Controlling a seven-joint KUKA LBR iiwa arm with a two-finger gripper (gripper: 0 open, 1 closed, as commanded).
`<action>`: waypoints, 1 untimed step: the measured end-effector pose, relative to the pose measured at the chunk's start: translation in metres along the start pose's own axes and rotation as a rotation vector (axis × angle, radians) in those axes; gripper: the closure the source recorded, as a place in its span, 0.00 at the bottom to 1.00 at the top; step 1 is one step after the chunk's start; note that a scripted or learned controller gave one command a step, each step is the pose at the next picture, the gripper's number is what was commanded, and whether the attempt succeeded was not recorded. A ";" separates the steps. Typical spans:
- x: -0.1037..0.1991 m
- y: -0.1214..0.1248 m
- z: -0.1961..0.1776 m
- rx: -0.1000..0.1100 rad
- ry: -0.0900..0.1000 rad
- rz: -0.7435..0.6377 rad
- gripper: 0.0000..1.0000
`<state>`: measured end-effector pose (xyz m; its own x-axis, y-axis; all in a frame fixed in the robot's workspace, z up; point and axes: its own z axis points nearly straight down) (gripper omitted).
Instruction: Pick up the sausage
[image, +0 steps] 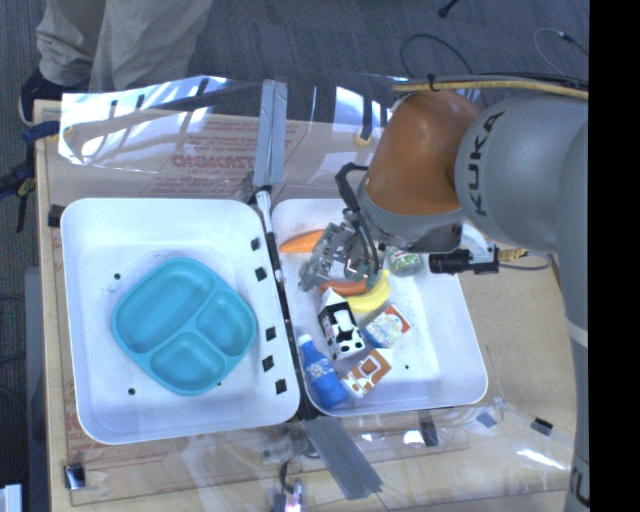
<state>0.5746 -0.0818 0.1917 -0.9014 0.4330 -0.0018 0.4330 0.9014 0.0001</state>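
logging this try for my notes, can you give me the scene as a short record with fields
arm: reaches in from the right, over the right bin
claw: low in the right bin, above the banana
right bin items: banana, orange carrot-like piece, blue bottle, black and white carton, small packets
left bin: holds a blue divided plate
sausage: cannot pick it out

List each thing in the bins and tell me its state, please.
blue tray: flat in the left bin, nothing on it.
banana: lying in the right bin.
blue bottle: lying on its side.
carrot: lying by the divider.
gripper: low over the right bin.
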 end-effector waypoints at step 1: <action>0.018 -0.052 0.102 0.001 0.005 0.053 1.00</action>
<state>0.5355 -0.1210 0.0898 -0.8770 0.4805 0.0032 0.4805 0.8770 -0.0014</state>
